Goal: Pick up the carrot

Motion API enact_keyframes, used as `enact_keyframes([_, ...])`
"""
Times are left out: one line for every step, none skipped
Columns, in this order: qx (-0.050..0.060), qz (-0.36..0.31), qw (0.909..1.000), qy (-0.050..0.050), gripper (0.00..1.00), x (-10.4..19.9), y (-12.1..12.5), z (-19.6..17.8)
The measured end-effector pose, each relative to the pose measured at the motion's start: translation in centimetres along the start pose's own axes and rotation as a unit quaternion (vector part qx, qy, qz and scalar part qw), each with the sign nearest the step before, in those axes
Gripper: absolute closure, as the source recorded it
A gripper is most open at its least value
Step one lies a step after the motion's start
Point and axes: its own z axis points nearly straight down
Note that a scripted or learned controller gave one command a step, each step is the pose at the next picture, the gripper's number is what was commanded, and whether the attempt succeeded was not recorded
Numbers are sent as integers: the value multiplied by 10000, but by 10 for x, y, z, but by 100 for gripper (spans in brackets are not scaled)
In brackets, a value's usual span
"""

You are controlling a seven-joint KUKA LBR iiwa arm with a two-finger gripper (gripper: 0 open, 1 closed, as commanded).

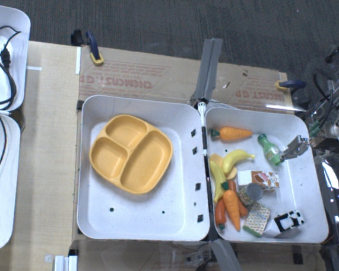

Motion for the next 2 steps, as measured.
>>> enact_keyframes([3, 377, 9993, -2, 0, 45, 49, 45])
enact_keyframes([3, 617, 9981, -3, 0, 57, 89, 115])
